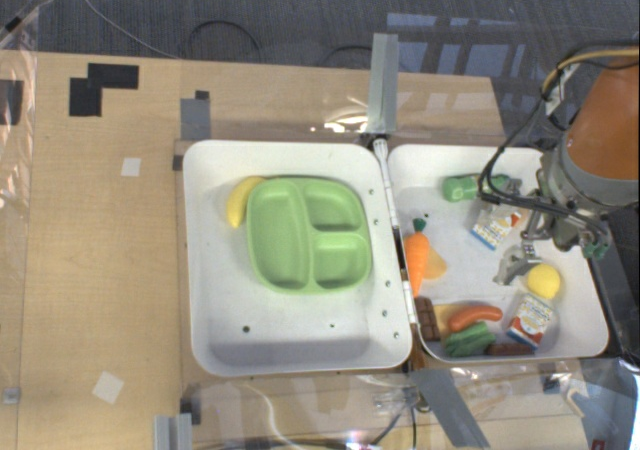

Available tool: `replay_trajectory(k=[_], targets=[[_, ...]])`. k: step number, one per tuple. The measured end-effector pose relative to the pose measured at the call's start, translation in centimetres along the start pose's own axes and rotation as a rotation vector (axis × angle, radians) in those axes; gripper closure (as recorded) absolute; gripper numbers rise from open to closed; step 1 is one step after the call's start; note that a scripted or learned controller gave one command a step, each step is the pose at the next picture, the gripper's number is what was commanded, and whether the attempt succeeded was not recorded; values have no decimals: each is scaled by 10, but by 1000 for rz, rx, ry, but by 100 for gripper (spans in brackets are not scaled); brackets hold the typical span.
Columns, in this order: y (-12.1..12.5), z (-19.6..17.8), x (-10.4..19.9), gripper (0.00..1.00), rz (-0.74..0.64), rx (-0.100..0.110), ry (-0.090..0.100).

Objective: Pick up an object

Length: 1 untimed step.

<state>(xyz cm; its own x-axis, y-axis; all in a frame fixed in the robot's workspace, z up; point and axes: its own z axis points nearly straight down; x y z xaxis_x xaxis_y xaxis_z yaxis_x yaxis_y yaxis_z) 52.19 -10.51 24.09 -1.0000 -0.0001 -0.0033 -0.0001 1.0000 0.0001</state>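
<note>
The gripper (pixel 522 263) hangs low over the right bin (pixel 440 163), just beside the yellow lemon (pixel 543 281); whether it is apart or together cannot be told, and nothing shows between its tips. Around the lemon lie a small carton (pixel 532 319) just below it, another carton (pixel 492 229), a carrot (pixel 417 256) and a green cylinder (pixel 461 187). Well away from the lemon, the left bin (pixel 215 338) holds a green divided plate (pixel 306 234) with a banana (pixel 238 200) at its edge.

yellow lemon (pixel 543 281), right bin, lying free

Green divided plate (pixel 305 234), yellow banana (pixel 238 200), orange carrot (pixel 417 256), white bins (pixel 215 268).
</note>
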Motion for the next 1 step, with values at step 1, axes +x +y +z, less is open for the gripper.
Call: replay_trajectory(k=[1], targets=[[-23, 143, -57, 0, -194, -4, 7]])
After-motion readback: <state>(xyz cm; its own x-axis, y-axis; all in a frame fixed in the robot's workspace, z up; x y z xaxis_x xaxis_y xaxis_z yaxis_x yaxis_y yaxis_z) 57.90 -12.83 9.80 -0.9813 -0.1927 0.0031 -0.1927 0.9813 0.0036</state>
